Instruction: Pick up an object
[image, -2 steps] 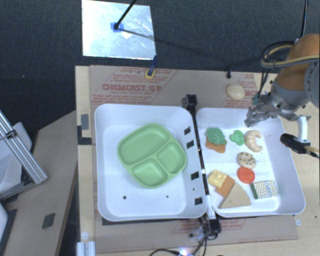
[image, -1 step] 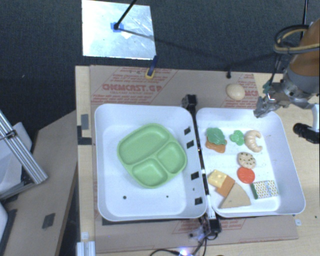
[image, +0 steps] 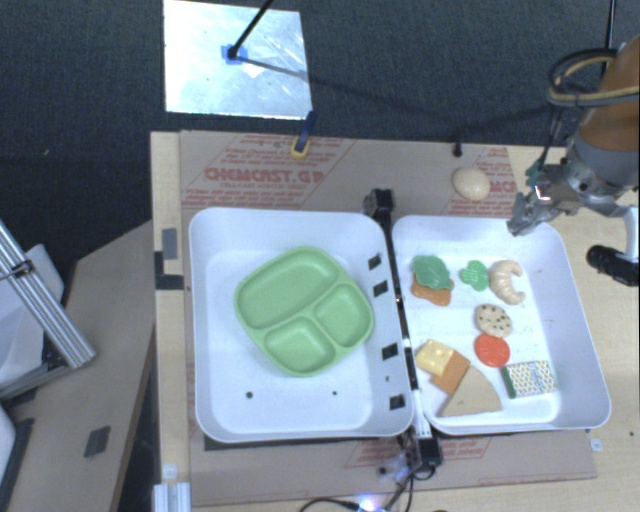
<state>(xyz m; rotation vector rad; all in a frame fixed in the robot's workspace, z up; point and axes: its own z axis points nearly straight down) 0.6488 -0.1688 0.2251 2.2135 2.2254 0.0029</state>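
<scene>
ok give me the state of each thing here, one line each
hand: over the right bin's far edge, nothing seen in it
green plate: upright in the left bin, its compartments bare
croissant: lying loose in the right bin
cookie: flat in the right bin
red disc: flat, just below the cookie
cheese wedge: lying by the bin divider
egg: out on the bench behind the right bin

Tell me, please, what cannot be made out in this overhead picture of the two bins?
- Gripper, camera view: small and dark at the right bin's far corner; whether its jaws are open or shut cannot be told.
- Arm: cut off by the picture's right edge.
- Patterned block: its print is too small to read.
- Cookie: blurred surface detail.
</scene>
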